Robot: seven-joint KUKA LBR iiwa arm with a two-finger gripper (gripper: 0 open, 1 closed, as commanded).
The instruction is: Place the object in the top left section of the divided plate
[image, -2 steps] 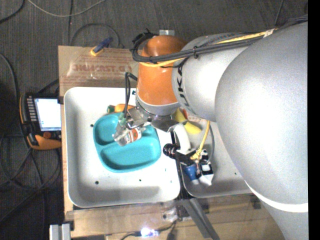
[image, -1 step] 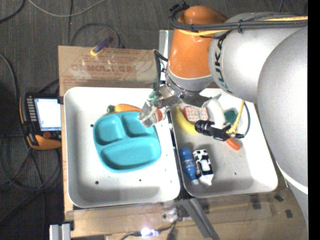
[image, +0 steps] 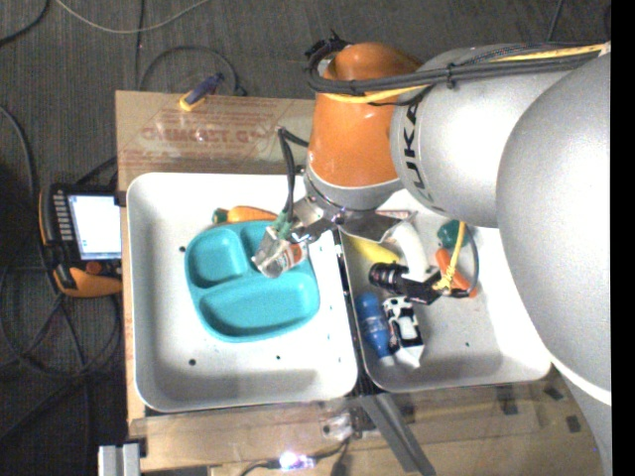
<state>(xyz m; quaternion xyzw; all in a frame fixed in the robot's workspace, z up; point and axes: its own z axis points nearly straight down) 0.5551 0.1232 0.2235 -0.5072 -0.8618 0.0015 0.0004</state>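
While the grey arm with its orange band (image: 362,117) reaches in from three o'clock, the two-finger gripper (image: 281,249) hangs over the teal divided plastic plate (image: 248,291) in the left shallow white bin (image: 159,296). Its fingers are clamped on a small clear-and-orange object (image: 275,258), at the plate's one o'clock rim. A blue bottle (image: 373,327) lies in the right bin (image: 496,350).

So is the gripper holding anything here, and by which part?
Cannot be told. The gripper sits over the teal divided plate with something small and pale at its tip, too blurred to tell a hold.
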